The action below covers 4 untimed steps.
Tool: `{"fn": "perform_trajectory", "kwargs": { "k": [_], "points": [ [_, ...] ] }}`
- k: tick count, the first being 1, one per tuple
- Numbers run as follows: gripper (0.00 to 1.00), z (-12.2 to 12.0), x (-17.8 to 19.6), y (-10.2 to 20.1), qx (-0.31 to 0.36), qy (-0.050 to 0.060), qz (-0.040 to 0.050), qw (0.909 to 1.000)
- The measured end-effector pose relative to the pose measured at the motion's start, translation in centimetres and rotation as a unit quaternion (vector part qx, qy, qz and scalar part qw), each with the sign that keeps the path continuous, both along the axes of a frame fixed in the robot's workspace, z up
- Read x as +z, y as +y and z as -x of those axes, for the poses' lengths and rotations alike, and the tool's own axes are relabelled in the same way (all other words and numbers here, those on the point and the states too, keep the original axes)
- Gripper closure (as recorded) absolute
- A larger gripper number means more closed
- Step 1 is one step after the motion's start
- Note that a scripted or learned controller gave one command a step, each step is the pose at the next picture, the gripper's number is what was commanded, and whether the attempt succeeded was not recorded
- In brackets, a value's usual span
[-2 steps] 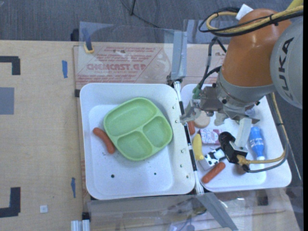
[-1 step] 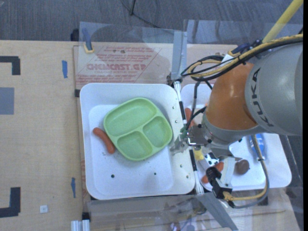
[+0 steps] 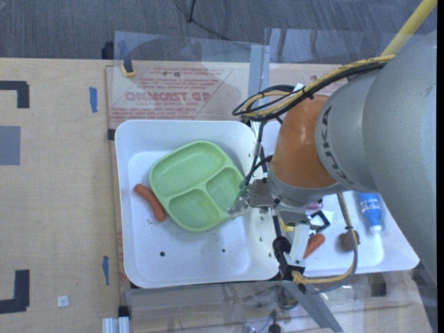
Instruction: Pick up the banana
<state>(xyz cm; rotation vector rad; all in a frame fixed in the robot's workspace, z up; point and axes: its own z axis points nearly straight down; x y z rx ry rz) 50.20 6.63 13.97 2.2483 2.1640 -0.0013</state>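
My gripper [image 3: 247, 201] hangs below the orange-banded wrist [image 3: 305, 148], over the wall between the two bins. Its tip is at the right rim of a green divided plate [image 3: 194, 184] that lies in the left bin [image 3: 139, 255]. The bulky grey arm [image 3: 388, 116] covers most of the right bin [image 3: 395, 255], hiding what lies beneath it. I cannot make out a banana anywhere in the camera view.
A reddish sausage [image 3: 150, 202] lies left of the plate. In the right bin I see a small carrot [image 3: 313, 244], a brown lump [image 3: 346, 240] and a blue-and-white tube [image 3: 371, 211]. Cables loop around the wrist.
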Motion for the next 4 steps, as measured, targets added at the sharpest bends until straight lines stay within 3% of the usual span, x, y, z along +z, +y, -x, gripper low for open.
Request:
{"fn": "perform_trajectory", "kwargs": {
  "k": [1,2,3,4],
  "points": [
    [0.00,2.3,4.4,0.8,-0.006,0.007,-0.0076,0.9999],
    [0.00,-8.6,-1.1,7.4,0.129,0.007,-0.0065,0.9917],
    [0.00,-1.4,-4.5,5.7,0.213,-0.009,-0.0079,0.9769],
    [0.00,-8.3,-4.7,5.0,0.234,0.003,-0.0089,0.9722]
  ]
}}
